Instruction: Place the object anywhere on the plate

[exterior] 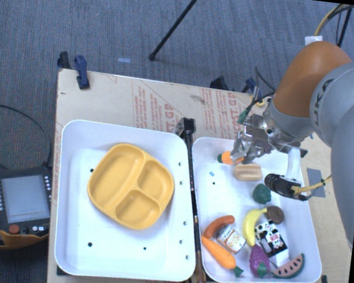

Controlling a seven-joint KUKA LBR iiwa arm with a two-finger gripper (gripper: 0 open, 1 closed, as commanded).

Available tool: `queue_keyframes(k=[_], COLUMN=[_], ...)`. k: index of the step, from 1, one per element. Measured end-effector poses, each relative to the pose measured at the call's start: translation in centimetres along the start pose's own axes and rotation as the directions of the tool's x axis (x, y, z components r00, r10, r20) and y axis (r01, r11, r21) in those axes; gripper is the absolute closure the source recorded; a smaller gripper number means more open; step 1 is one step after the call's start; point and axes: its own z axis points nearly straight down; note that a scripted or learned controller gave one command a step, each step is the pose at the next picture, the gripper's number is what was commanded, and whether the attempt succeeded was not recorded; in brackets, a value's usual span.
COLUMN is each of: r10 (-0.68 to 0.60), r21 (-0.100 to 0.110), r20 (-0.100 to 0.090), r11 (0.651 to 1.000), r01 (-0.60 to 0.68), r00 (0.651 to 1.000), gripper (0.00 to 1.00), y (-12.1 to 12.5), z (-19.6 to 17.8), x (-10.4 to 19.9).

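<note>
A yellow plate [131, 185] with three compartments lies in the left white bin [78, 157], with nothing on it. My gripper [245, 152] hangs low over the far left corner of the right bin [311, 226]. Just left of it and below lies a small orange piece [226, 157], and a tan block [248, 173] sits right under it. Nothing shows as held.
The right bin also holds a dark green lump [261, 193], a brown piece [275, 214], a banana [253, 222], a cow-patterned carton [268, 237], a sausage [218, 225], a carrot [220, 253], a purple fruit [259, 261] and a watermelon slice [290, 267].
</note>
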Motion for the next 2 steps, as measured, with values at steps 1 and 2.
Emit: queue_keyframes(k=[1, 2], r10=[0.283, 0.283], r21=[0.004, 0.006], r20=[-0.002, 0.005], r11=[0.959, 0.959], r01=[-0.283, -0.283], r00=[0.959, 0.959], gripper=[1.0, 1.0], y=[-3.9, -4.1], z=[-2.9, 1.5], x=[4.2, 10.7])
